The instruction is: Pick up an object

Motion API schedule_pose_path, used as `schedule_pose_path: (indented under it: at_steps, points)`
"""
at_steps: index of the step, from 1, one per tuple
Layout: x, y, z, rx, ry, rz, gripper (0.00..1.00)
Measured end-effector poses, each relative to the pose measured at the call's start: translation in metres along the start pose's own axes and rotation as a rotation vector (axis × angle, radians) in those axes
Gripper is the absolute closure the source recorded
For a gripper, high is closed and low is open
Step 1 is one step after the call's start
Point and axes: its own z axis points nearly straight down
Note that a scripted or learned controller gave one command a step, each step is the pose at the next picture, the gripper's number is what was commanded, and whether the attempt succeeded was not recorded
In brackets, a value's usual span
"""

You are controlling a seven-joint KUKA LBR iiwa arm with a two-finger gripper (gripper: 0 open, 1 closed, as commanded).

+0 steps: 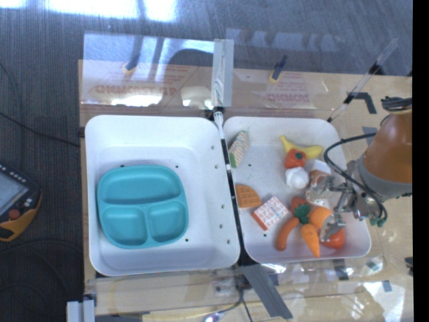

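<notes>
My claw (330, 215) sits low in the right bin (268, 129), at its near right corner, over a crowded cluster of toy food. I cannot tell its state. Nearest target: the carrot (312, 237), lying flat against the near wall, thick end toward the claw, tip toward the tabletop's near edge. Recommended: close across its short width, square to that axis, clear of the sausage (287, 233) and tomato (334, 239) on either side. Grasp not confirmed.
</notes>
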Motion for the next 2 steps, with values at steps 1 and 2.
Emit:
schedule_pose_path:
  at_steps: [1,2]
  points:
    - [-0.0046,0.0026,0.0076,0.017,-0.037,0.029,0.0]
    - [-0.0036,0.0072,0.0078,0.019,-0.038,0.076,0.0]
